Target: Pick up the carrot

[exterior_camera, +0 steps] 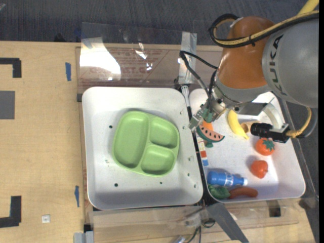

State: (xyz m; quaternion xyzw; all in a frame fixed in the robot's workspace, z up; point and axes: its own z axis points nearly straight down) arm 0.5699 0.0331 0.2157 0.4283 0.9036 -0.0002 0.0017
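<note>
The carrot (pixel 207 117), a small orange piece with a green top, sits between the fingers of my gripper (pixel 202 118). The gripper is shut on it, above the left edge of the right bin (pixel 283 186), close to the wall between the two bins. The grey arm with its orange band comes in from the upper right and hides the back of that bin. Just below the gripper, a watermelon slice (pixel 211 134) lies on the bin floor.
The right bin also holds a banana (pixel 236 125), a tomato (pixel 264 146), a red fruit (pixel 259 168), a blue bottle (pixel 225 178), and a red sausage (pixel 244 192) beside a green item (pixel 218 190). A green divided plate (pixel 146 143) lies in the left bin (pixel 96 135).
</note>
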